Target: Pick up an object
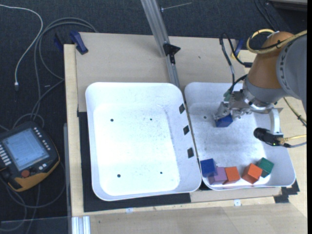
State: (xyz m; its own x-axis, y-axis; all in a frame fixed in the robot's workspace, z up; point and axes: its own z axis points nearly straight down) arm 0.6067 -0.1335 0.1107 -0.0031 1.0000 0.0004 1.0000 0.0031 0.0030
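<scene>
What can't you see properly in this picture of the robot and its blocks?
- Gripper, camera view: the arm's wrist covers it from above, so I cannot tell whether the blue block at its tip is really between its fingers.
- Purple block, camera view: the orange block beside it is so close that I cannot tell whether they touch.
- Green block, camera view: too small to see its shape clearly.
- Arm, camera view: cut off by the right edge.
</scene>
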